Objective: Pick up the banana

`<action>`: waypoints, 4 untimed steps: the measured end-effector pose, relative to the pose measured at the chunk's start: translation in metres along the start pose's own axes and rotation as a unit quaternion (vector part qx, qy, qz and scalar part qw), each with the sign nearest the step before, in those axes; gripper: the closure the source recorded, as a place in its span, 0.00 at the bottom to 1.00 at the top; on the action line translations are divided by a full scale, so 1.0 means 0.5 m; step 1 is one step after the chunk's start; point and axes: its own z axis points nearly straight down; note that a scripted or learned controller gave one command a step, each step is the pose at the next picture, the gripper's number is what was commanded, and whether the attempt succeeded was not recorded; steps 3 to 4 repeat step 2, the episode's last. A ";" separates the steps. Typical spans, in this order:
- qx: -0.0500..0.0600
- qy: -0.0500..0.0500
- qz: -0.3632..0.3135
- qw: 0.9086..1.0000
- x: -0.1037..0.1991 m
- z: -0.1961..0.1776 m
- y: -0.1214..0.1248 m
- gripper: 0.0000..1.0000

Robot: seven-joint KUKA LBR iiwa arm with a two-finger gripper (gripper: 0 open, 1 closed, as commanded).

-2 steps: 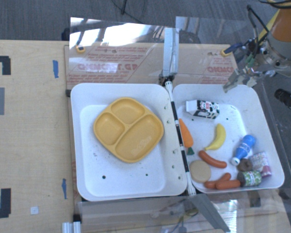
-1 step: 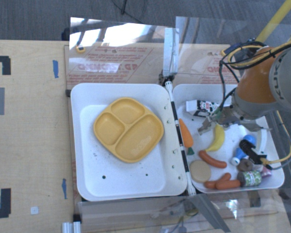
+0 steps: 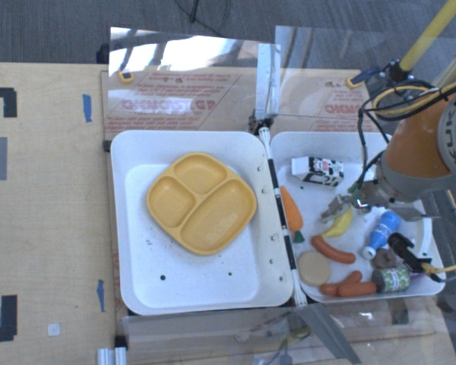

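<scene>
i've got the light wooden bench top [image 3: 45, 226] on the far left of frame, w/ black corner marks and bits of blue tape on it. next over, the left shallow white plastic bin [image 3: 137, 280] fills the centre-left, and a yellow three-section plastic plate [image 3: 201, 202] lies flat in its upper middle, tilted diagonally.

past the divider, the right shallow white plastic bin [image 3: 330, 147] takes the centre-right. along its left wall i see a small orange toy carrot [image 3: 292, 208] standing lengthways. below that, a round tan disc [image 3: 315, 267] near the lower left corner of that bin. toward the top, a black-and-white small carton [image 3: 318, 169] lies on its side. mid-bin sits the small yellow toy banana [image 3: 340, 223], just right of the carrot and above a red-orange toy sausage [image 3: 334, 249]; two more red-orange sausages [image 3: 348, 285] lie by the bottom wall.

the metal two-finger gripper [image 3: 342, 204] comes in from the right and is down at the banana's upper end, touching or just beside it. i can't tell from here whether it's released or clenched, and i can't see the banana between anything, so no confirmed grasp.

further right, a blue-and-white small bottle [image 3: 381, 233] lies tilted, w/ a green-labelled small can [image 3: 394, 280] below it near the lower right corner. the grey arm w/ orange band [image 3: 418, 147] covers the upper right of the bin, black cables looped over it.
</scene>
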 end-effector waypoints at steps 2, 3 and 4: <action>0.006 0.001 0.068 0.998 0.105 -0.267 0.057 1.00; 0.006 0.001 0.068 0.998 0.105 -0.267 0.057 1.00; 0.006 0.001 0.068 0.998 0.105 -0.267 0.057 1.00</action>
